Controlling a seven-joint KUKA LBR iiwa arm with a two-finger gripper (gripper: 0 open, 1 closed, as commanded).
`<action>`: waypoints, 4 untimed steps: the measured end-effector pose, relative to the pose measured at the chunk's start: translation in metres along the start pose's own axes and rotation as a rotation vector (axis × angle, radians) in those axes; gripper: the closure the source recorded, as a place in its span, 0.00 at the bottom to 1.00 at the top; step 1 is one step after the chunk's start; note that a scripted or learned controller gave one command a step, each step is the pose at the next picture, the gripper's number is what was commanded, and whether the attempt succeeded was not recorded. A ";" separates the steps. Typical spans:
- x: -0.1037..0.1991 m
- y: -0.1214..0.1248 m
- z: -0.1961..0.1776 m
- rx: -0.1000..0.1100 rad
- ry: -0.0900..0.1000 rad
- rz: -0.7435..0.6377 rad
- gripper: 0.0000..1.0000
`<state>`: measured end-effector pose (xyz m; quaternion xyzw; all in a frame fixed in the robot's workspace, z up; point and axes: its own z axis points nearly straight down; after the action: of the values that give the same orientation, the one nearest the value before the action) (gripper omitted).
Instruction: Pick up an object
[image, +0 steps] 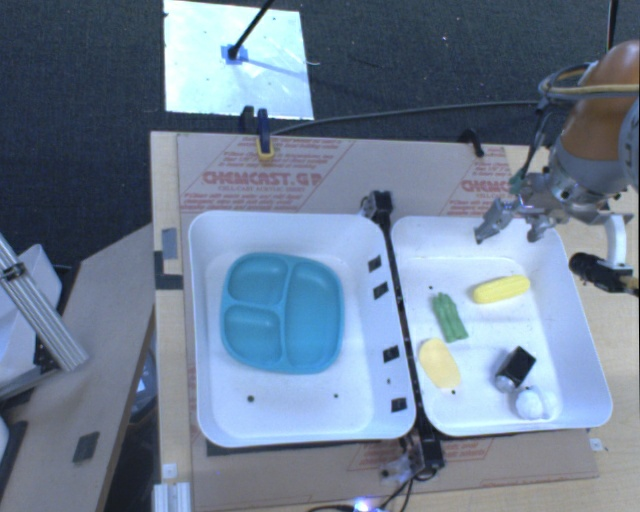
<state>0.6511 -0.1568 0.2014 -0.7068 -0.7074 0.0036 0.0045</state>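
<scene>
Tool (516, 221) hangs with fingers spread apart, gripping nothing, over the far edge of the right bin (575, 300). Below it lie a yellow corn cob (500, 290), green pea pod (449, 317), pale lemon (439, 363), black block (515, 366) and white ball (530, 403). The left bin (210, 260) holds a blue divided plate (283, 311). Cardboard (330, 165) on the counter (600, 470) reads "CHEMCAST GP".

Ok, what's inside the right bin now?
The right bin holds a yellow corn, green pod, pale yellow piece, black block, white ball. Anything beneath them is covered.

Robotics lab: 2 white bins (300, 235), clamped board (330, 165), cabling.
</scene>
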 end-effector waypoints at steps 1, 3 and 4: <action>0.000 0.003 -0.009 -0.013 -0.002 -0.002 0.00; 0.010 0.010 0.100 -0.011 -0.001 -0.005 0.00; 0.010 0.011 0.117 -0.013 -0.002 -0.006 0.00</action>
<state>0.6603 -0.1468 0.0846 -0.7047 -0.7095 -0.0002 -0.0008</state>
